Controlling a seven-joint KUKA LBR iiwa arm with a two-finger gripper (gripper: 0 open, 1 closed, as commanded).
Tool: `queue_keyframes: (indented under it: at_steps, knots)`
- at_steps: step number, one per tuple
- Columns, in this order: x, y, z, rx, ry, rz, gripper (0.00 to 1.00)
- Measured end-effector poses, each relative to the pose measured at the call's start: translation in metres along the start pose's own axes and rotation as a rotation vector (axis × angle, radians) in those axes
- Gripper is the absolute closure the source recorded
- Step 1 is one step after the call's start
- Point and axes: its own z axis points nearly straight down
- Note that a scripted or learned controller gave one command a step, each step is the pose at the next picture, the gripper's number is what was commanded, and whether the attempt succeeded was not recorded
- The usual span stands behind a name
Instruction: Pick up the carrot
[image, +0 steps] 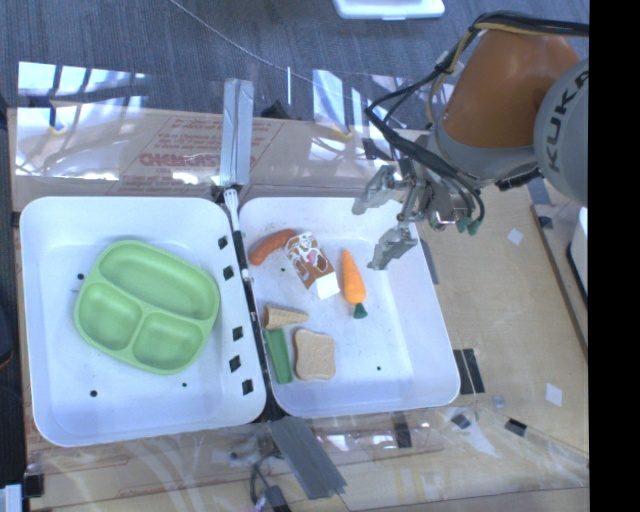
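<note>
An orange carrot (351, 278) with a small green tip lies in the right bin (420, 350), near its middle, pointing toward the front. My gripper (382, 222) hangs above the bin's upper right part, to the right of and above the carrot. Its two fingers (393, 246) are spread apart, open, with nothing between them.
Also in the right bin: a sausage (272, 245), a brown-and-white packet (310, 261), a bread slice (314, 354), a wedge of bread (283, 318) and a green stick (278, 356). The left bin (50, 390) holds a green divided plate (147, 305).
</note>
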Motion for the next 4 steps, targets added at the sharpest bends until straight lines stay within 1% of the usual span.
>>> queue_keyframes:
  at_steps: [1,2,3,4]
  knots:
    - [-0.046,-0.05,0.105,-0.005,0.009,-0.096,0.0]
    - [-0.055,-0.056,0.167,0.003,-0.018,-0.155,0.0]
    - [-0.058,-0.054,0.154,0.006,-0.025,-0.162,1.0]
    - [-0.05,-0.059,0.04,0.0,-0.009,0.315,1.0]
